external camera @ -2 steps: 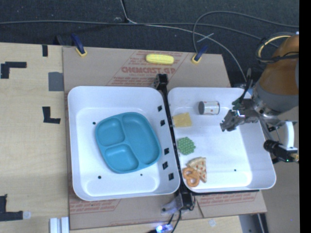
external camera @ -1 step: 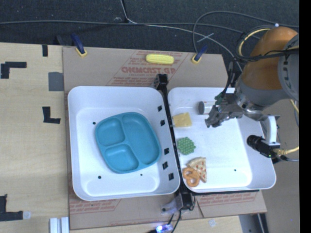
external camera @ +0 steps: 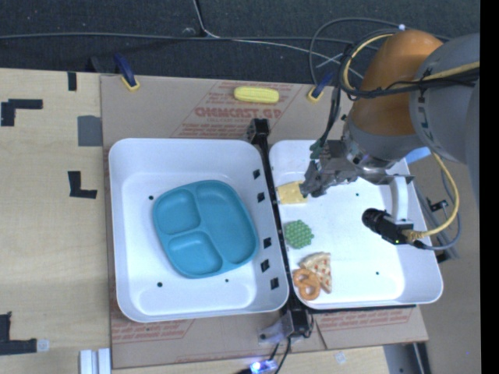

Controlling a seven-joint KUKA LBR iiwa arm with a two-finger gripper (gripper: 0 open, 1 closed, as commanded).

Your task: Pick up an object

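While the pick is not yet complete, the arm is positioned low over the right-hand bin and no object is seen lifted clear of it. The grasp itself, the lift and the withdrawal appear to remain outstanding.

Left container: the shallow white plastic left bin (external camera: pixel 132 287) holds one item, a blue moulded plate with three compartments (external camera: pixel 204 227), lying flat at the bin's centre. Its compartments hold nothing visible.

Between the two containers, at 12 o'clock beyond their far rims, a yellow oblong toy resembling a corn cob (external camera: pixel 256 94) rests on the brown cardboard sheet (external camera: pixel 195 115), well apart from both bins.

Right container: the shallow white plastic right bin (external camera: pixel 374 283) holds three items along its 9 o'clock side. A pale yellow block-shaped piece (external camera: pixel 289 193) lies at 10 o'clock. A green knobbly round piece (external camera: pixel 298 233) lies at 9 o'clock. A brown pretzel-shaped piece (external camera: pixel 313 273) lies at 7 o'clock.

The dark two-finger gripper (external camera: pixel 318 179) stands just beside the pale yellow block, on its 3 o'clock side, possibly touching it. Whether the pincer is spread or closed cannot be told. The yellow block is judged the likely target.
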